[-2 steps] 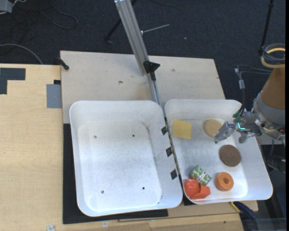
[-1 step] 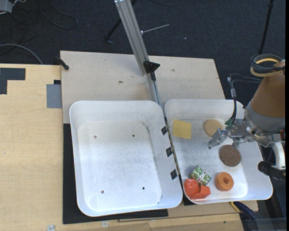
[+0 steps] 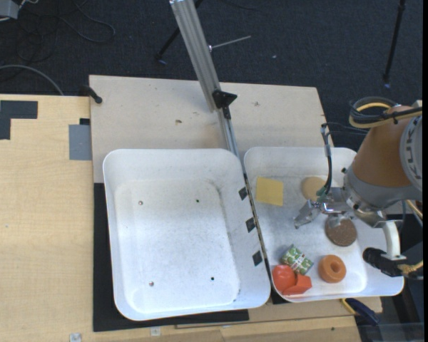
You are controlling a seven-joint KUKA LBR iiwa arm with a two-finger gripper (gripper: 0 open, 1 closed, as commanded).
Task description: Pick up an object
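Camera view: claw (image 3: 308,215) hovers over right bin (image 3: 271,223).

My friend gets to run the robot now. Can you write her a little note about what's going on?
Gripper: low inside the right bin, fingers open with nothing between them.
Things in that bin: yellow square at the back left, tan round piece beside it, brown disc just right of the gripper, and along the front edge a red piece, a green-and-white block and an orange ring.
Done: nothing picked up yet.
Left: close on one thing and lift it. The left bin holds no pieces.
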